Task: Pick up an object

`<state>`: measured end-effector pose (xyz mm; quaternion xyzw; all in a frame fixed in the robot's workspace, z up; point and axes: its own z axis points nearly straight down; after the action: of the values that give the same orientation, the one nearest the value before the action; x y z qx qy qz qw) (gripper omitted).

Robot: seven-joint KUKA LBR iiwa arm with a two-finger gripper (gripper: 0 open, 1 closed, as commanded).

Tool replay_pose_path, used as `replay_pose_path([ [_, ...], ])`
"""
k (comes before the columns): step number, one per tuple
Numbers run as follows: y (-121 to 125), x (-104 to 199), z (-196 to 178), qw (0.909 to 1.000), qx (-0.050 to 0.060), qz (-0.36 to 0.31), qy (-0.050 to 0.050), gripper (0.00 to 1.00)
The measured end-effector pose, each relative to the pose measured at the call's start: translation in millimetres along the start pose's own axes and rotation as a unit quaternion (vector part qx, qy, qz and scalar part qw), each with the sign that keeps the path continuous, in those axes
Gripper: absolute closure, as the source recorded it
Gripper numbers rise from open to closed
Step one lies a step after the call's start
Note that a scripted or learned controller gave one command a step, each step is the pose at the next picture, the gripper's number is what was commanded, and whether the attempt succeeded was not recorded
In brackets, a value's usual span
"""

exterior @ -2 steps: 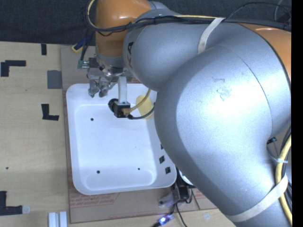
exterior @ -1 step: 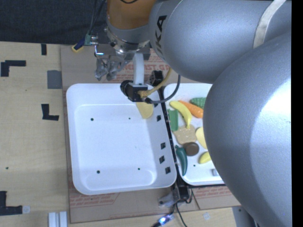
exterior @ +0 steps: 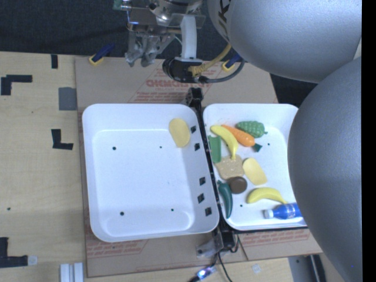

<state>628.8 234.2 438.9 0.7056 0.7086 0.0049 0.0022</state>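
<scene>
Camera view
Gripper (exterior: 143, 56): hanging beyond the bins, nothing between its fingers; opening unclear.
Potato chip (exterior: 180, 131): lying in left bin (exterior: 100, 157), long axis running top to bottom.
Right bin (exterior: 282, 113): holding bananas, carrot, bottle (exterior: 283, 212).

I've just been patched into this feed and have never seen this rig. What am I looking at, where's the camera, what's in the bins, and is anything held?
One fixed camera looks down at a slant on a bench. The big grey shapes at right are the robot arm; its gripper hangs above the bench beyond the bins, with nothing visibly between its fingers. The left bin has one pale yellow piece. The right bin holds toy food: a carrot, two bananas, a green bumpy item, plus a blue bottle.
</scene>
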Motion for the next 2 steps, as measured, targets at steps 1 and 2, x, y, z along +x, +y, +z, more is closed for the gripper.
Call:
replay_pose_path([
  [1,-17.3,-1.7,137.5,0.9999,0.013,0.001,-0.005,1.0],
  [2,-54.5,0.2,54.1,1.0,0.003,0.0,0.0,1.0],
])
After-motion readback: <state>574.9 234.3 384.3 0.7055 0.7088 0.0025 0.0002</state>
